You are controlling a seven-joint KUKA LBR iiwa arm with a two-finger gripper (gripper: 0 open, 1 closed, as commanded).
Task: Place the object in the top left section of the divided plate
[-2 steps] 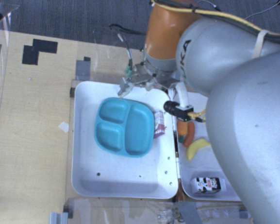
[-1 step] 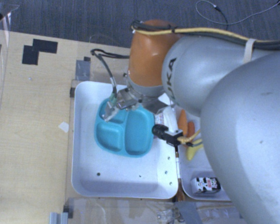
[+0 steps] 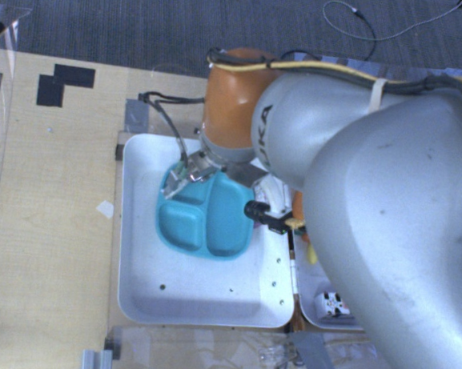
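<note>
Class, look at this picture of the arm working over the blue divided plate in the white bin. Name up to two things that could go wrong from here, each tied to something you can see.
1. The gripper sits low at the top left corner of the blue divided plate, so it may nudge or tip the plate.
2. The plate lies loose in the white bin, close to its top edge; a push could slide it against the wall.

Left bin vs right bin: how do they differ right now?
The left bin lies almost wholly in view, while the right bin is mostly hidden under the grey arm. The left bin holds the blue divided plate, with the claw over the plate's upper left; the right bin shows a small dark-and-white item near its front corner. Both are shallow, white, with rounded corners.
</note>
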